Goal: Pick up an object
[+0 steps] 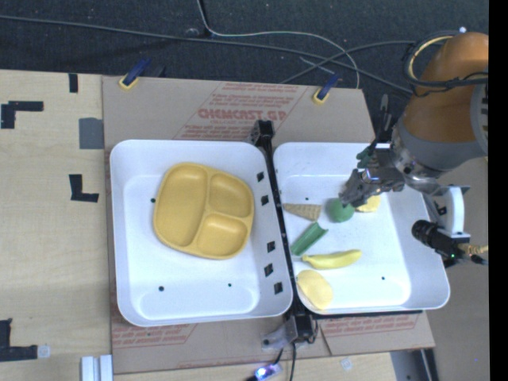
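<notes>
Dark carpeted floor (95, 22) along the top of the view, with thin cables (262, 38) trailing across it; below that a pale wooden bench (48, 236) carrying a cardboard sheet (238, 109) with red print, pinned at its far edge by two blue-and-yellow clamps (135, 73). Two shallow white bins sit side by side on the cardboard, touching along a black divider (274, 221). Left bin (135, 292): a yellow three-compartment plate (204, 210) lies flat in its upper middle. Right bin (413, 284): a tan cone-shaped piece (302, 210) near the divider, a green elongated piece (309, 238) just below it lying at a slant, a yellow banana (332, 258) below that, and a pale yellow oval piece (315, 289) near the bin's near-left corner. A small round green object (341, 210) sits toward the middle of the right bin, with a small yellow object (368, 205) just beside it on the right, partly hidden by the tool. The grey arm, orange band (456, 58) at upper right, reaches in from the right; the gripper (355, 192) is low over the bin, directly above and touching or nearly touching the round green object. Finger position: too dark and tightly clustered to read, and I cannot tell whether anything is held.
</notes>
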Robot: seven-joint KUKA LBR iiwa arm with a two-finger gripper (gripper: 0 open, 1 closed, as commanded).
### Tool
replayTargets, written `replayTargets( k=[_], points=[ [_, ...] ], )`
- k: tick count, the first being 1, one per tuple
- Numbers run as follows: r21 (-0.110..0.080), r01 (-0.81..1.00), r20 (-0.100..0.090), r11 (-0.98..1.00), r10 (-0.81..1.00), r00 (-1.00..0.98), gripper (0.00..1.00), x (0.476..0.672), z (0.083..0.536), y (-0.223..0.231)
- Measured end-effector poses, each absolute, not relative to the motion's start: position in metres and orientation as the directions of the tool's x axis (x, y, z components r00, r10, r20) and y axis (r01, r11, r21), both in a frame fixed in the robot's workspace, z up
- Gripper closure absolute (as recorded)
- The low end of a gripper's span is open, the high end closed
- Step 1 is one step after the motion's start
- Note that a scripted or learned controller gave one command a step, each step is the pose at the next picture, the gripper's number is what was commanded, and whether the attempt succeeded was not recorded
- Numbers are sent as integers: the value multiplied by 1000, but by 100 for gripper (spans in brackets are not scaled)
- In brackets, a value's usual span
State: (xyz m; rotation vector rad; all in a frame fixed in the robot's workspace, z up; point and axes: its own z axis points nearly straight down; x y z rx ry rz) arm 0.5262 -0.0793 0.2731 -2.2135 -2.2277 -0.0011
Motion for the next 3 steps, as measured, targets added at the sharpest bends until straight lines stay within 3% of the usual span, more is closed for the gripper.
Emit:
replayTargets(
  k=[3],
  points=[
    [-1, 1000, 1, 7, 1000, -7, 100, 577, 256, 74]
  ],
)
